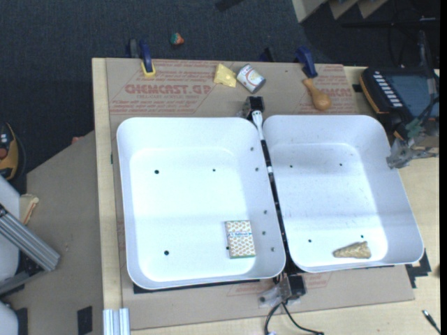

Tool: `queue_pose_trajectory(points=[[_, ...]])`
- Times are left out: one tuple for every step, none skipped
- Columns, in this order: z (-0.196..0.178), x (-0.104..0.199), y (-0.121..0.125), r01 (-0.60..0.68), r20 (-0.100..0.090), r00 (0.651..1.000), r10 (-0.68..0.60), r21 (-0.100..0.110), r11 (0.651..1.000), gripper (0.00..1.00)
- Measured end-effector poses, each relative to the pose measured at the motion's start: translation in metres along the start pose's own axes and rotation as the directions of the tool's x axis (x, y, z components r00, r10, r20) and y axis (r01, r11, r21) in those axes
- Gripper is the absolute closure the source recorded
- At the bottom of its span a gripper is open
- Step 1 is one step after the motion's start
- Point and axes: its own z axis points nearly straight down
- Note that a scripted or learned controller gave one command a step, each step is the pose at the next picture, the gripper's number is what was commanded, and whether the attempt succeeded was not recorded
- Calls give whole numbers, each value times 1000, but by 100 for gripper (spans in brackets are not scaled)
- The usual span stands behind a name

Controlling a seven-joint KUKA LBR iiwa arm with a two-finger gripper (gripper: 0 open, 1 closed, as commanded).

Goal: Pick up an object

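A pale wooden bench (70, 257) is seen from above, and dark blue-grey carpet (70, 19) lies beyond its far and left sides. On the bench a brown board (181, 86) is laid, and on its far strip red lettering can be read as "CHEMCAST G P", with more red print to the right that is too broken to read. Two blue clamps (145, 56) are fixed at the far edge of the board. Between them, on the board, a yellow wedge (224, 76) and a small silvery-white wrapped piece (250, 78) are placed just beside each other, and a brown wooden-looking handle (316, 94) lies further right. A small orange and green item (177, 39) is left on the carpet. Two shallow white bins are set side by side, touching along a dark seam. In the left bin (140, 187) a small rectangular packet (239, 239) with a fine green and blue pattern lies flat at the near right corner; its print cannot be read. In the right bin (391, 208) a tan, crumbly wedge (353, 250) rests near the near wall. A dark device with an orange rim (394, 89) sits at the far right, and cables (286, 309) trail from the near edge.
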Motion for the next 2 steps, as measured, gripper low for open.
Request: queue_pose_trajectory(points=[[-200,29,-38,3,3,1000,-3,-14,1000,100],[-137,100,23,6,-4,1000,-6,7,1000,100]])
